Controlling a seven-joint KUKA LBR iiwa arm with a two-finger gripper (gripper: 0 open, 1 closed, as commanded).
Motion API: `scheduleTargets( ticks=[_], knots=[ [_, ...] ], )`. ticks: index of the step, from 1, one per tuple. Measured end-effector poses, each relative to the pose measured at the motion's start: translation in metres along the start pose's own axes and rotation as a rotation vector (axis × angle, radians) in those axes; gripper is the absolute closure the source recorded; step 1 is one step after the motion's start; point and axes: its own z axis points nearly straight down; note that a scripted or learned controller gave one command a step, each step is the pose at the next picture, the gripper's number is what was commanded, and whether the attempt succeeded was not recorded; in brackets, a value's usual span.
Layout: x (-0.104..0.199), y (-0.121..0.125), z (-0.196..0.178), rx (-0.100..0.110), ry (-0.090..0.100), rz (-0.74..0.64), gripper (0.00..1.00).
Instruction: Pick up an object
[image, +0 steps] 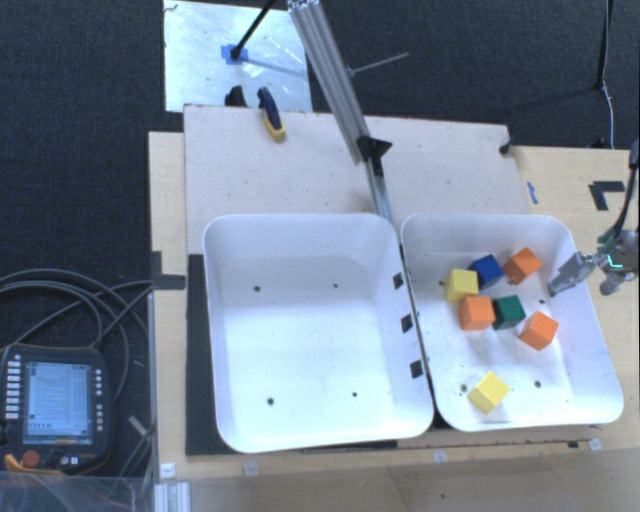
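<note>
My claw (572, 273) hangs at the rim of the right bin (580, 390), holding nothing that I can see.

If it is wide or narrow, I cannot tell; it looks too small here. The nearest block is the orange cube (539, 330), just beside the green cube (509, 311), toward the rim where my claw is. I judge it light, stiff, maybe a little slippery; I would take it on two opposite flat faces.

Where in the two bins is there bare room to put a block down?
The left bin has bare floor from wall to wall. In the right bin, free patches lie by the near wall, either side of the lone yellow block. The far middle is crowded with six blocks, close to the gripper.
</note>
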Motion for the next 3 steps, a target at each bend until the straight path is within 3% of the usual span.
scheduleTargets(
  ticks=[1,3],
  knots=[
    [0.000,0.001,-0.002,-0.004,-0.001,-0.001,0.00],
    [0.003,-0.004,0.101,0.002,0.001,0.001,0.00]
  ],
)
